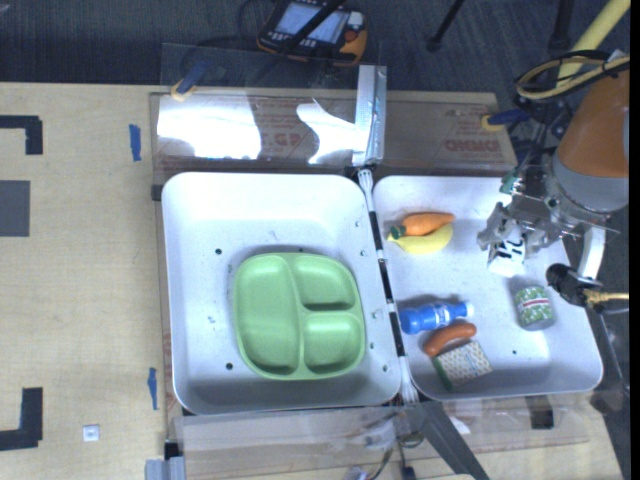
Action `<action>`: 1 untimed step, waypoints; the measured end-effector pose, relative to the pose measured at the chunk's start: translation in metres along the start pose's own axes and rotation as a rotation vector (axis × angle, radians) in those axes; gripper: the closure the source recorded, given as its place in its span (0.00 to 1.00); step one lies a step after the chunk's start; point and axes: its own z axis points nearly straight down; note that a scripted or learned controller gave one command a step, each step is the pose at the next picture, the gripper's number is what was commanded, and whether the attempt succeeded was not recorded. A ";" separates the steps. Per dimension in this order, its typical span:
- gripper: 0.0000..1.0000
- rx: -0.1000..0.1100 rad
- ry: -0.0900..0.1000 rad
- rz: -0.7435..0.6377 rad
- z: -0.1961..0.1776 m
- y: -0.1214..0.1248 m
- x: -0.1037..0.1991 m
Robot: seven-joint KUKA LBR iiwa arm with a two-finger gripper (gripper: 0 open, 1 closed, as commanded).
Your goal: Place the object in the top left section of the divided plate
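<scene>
The green divided plate [297,314] sits in the left bin [190,268], one long section on its left and two smaller ones on its right. Over in the right bin [570,368] lie a carrot [426,224] touching a banana [420,241], a blue bottle [432,315], a red sausage [448,338] against a checkered packet [462,362], and a green-labelled can [535,306]. The gripper [508,245] hovers above that bin's upper right; whether it is released or clenched, I cannot tell.
</scene>
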 end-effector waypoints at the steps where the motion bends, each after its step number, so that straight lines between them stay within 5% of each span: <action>1: 1.00 0.002 0.000 -0.058 -0.005 0.020 0.117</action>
